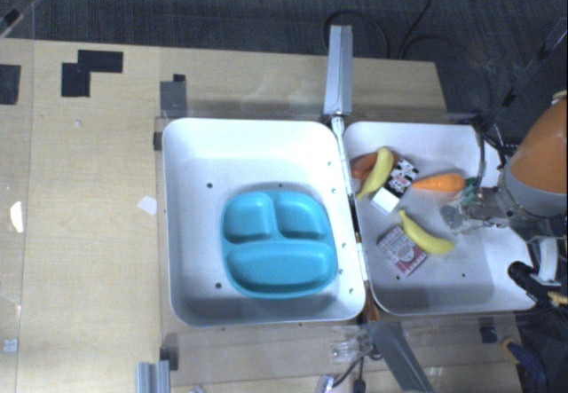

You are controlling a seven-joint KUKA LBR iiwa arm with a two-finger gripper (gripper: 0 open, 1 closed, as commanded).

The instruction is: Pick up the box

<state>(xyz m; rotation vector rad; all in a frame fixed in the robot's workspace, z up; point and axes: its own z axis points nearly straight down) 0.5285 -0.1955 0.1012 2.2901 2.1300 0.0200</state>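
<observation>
The box (397, 183) is small, black and white, and lies in the right bin (461, 294) near its left wall, between a yellow banana (377, 171) and an orange carrot (437, 183). My gripper (463, 208) hangs low over the bin's right-middle, just below the carrot's right end and to the right of the box. It is apart from the box. The grey arm with its orange band (543, 156) comes in from the right edge.
A second banana (424, 234) lies below the carrot, with a flat red and white packet (402, 249) beside it. A reddish item (362, 164) sits behind the first banana. The left bin (191, 205) holds a blue divided tray (279, 240). A metal post (338, 72) stands between the bins.
</observation>
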